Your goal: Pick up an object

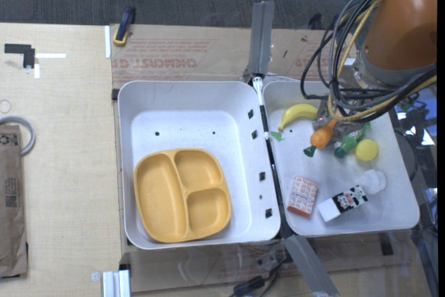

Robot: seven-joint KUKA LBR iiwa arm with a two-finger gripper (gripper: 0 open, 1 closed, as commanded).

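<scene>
The right bin [396, 219] holds a yellow banana [297, 113], an orange toy carrot [322, 136], a green item [345, 145], a yellow lemon [366, 149], a red and white box [302, 195], a black and white carton [344, 202] and a clear cup [374, 181]. The arm's orange band [407, 24] hangs over the bin's back right. Below it, my gripper [339, 115] is low among black cables, right above the carrot and the green item and just right of the banana.
A yellow divided plate [182, 195] lies in the left bin [139, 101]. A grey divider post [261, 38] stands between the bins at the back. A brown paper bag [10, 198] and a blue and yellow tool [125, 26] lie on the bench.
</scene>
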